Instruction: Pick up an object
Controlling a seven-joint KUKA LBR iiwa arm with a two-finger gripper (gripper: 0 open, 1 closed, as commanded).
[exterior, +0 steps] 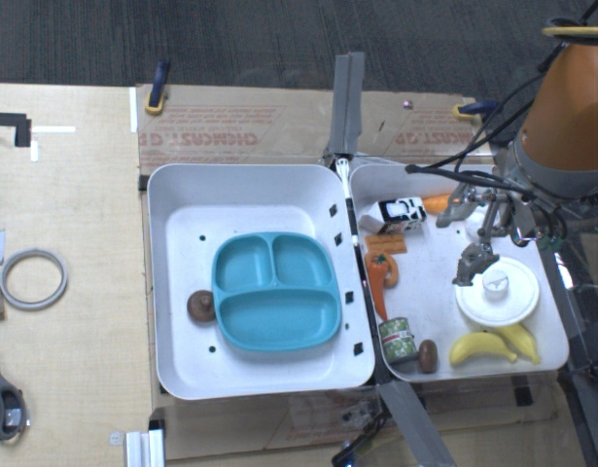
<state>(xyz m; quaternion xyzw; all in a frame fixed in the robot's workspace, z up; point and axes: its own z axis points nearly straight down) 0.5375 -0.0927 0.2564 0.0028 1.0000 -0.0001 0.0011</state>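
Gripper (471, 264) over right bin (551, 358), just above white lid (497, 295); grip state can't tell. Risk: lid flat & wide, slips out. Banana (493, 346) close by, may get nudged.

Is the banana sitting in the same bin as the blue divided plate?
No, the banana lies in the right bin below a white round lid, while the blue divided plate sits in the left bin.

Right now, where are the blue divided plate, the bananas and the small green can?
blue divided plate (276, 290): camera view, on the ridge between its compartments.
bananas (493, 346): camera view, on the front banana's middle.
small green can (397, 340): camera view, on its label side.
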